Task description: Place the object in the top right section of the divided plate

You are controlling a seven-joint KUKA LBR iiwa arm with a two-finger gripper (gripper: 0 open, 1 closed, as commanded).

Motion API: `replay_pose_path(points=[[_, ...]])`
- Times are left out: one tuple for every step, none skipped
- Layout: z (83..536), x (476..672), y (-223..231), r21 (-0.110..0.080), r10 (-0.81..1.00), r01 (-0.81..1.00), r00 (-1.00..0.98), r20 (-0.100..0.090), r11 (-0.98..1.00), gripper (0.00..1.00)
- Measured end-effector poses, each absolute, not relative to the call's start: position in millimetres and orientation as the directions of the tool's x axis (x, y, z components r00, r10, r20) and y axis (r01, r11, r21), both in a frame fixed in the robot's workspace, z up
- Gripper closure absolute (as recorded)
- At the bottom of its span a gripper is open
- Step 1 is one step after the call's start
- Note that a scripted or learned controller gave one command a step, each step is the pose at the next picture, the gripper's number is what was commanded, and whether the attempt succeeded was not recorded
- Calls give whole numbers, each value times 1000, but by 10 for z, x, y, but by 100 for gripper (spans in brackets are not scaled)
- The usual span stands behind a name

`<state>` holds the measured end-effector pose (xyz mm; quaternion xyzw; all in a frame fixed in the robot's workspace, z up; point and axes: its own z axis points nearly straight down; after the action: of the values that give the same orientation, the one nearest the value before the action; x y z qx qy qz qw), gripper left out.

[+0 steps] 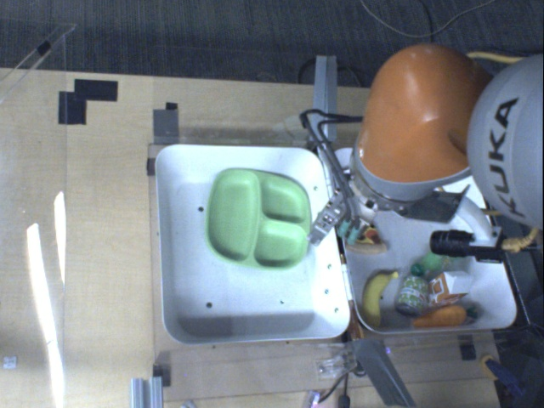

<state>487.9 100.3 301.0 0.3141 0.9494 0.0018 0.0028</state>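
The green divided plate [257, 217] lies in the left white bin [187, 313], with one long section on its left and two smaller ones on its right. My gripper [340, 220] hangs over the ridge between the two bins, just right of the plate's right edge. A small multicoloured object [367, 239] sits right beneath it at the right bin's left side, partly hidden by the wrist. The big orange and grey arm covers the upper part of the right bin.
The right bin [501, 317] holds a banana [375, 294], a green can [413, 294], a carrot [439, 317] and an orange carton [448, 287]. A black cable part [463, 245] juts out from the arm over them.
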Motion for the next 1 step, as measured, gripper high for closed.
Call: replay_pose_path(points=[[2467,4878,1152,5,534,534,-846,-4,846,100]])
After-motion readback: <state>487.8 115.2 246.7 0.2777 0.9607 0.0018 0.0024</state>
